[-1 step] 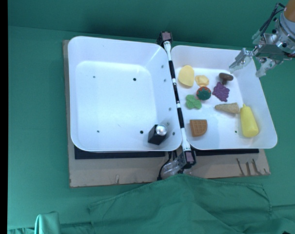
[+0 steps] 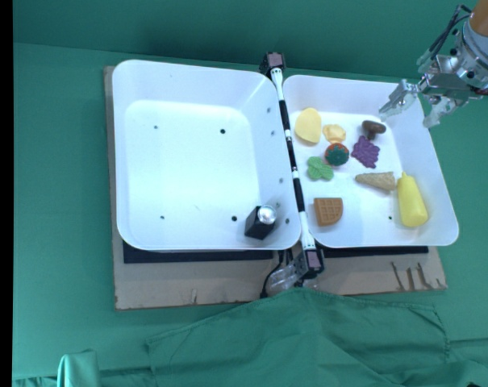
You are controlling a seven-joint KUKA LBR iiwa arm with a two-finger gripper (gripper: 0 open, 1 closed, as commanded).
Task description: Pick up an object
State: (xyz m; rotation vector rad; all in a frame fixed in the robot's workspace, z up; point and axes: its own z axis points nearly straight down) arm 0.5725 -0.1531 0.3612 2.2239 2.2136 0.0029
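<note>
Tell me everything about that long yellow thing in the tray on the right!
The long yellow toy looks like smooth, shiny plastic, maybe a squash or a mustard bottle: fat and rounded at the near end, narrowing to a small tip at the far end. It lies flat in the right bin, near its right wall and front corner. The tan cone lies just to its left, tips close; whether they touch is unclear.

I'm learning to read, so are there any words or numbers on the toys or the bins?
None: nothing here carries readable text.
The yellow bottle, the waffle and the other toy foods look plain.
The black block in the left bin is too small to tell.
</note>
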